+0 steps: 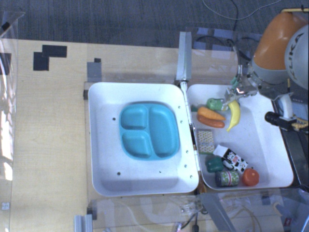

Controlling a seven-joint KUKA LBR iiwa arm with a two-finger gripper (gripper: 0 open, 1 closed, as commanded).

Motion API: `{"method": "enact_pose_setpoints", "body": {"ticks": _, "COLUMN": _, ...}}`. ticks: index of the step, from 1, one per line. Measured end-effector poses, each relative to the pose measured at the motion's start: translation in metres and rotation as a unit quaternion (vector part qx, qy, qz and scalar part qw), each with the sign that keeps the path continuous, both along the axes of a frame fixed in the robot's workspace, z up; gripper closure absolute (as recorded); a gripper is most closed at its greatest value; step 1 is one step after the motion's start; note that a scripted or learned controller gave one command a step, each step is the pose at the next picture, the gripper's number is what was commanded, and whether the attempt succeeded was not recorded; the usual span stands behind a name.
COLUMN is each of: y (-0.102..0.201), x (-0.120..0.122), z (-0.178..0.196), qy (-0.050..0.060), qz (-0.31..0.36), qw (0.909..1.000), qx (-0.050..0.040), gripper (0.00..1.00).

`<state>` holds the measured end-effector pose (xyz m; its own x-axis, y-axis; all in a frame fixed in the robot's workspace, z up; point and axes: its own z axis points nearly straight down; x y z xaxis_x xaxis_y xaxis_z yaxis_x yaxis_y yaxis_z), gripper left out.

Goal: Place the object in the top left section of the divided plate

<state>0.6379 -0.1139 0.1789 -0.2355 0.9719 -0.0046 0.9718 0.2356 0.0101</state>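
While the gripper hovered over the right bin, its spread undeterminable, the banana lay just below it, and the plate waited far off.

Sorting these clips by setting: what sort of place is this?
Probably a robotics lab bench, not a kitchen: two white bins fixed to a wooden bench, toy food such as a banana and carrot, and loose cable on carpet.

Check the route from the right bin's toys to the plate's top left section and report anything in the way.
Only the bins' touching rims cross that route. The top left section of the blue plate holds nothing.
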Motion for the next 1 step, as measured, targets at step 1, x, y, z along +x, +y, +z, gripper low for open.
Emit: {"method": "enact_pose_setpoints", "body": {"ticks": 1, "y": 0.0586, "x": -0.0115, "z": 0.0284, "qy": 0.001, "qz": 0.033, "qw": 0.9994, "qx": 0.0005, "gripper": 1.00}}
